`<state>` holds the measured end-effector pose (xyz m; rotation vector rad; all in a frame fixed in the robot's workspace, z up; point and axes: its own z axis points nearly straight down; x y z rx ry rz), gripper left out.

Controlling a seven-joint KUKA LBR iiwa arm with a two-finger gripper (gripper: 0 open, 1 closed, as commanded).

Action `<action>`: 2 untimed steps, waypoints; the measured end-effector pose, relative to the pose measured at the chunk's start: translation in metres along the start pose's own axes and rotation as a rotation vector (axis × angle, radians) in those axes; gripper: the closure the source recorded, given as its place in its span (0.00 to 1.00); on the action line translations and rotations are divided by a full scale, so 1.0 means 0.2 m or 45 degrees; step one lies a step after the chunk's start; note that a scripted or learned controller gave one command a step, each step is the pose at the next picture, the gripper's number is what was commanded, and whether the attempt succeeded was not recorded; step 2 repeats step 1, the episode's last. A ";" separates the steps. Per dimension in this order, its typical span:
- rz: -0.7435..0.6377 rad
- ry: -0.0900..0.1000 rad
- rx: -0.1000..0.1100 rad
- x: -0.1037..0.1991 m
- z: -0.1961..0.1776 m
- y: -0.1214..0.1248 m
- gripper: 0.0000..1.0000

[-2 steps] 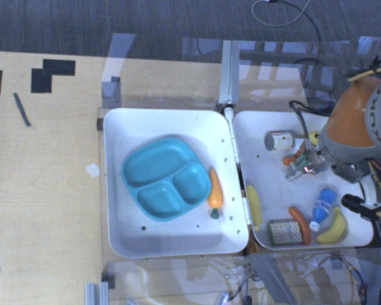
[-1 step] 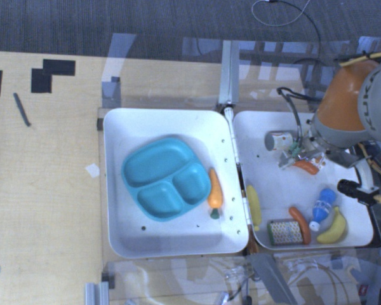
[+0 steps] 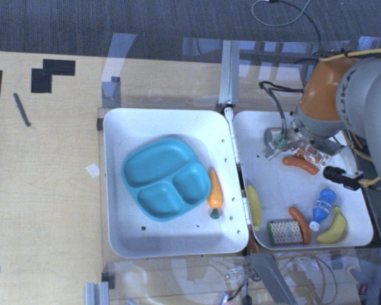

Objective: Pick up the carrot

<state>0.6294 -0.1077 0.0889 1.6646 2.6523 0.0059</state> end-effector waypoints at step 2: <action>0.320 0.000 -0.005 0.16 -0.01 -0.25 1.00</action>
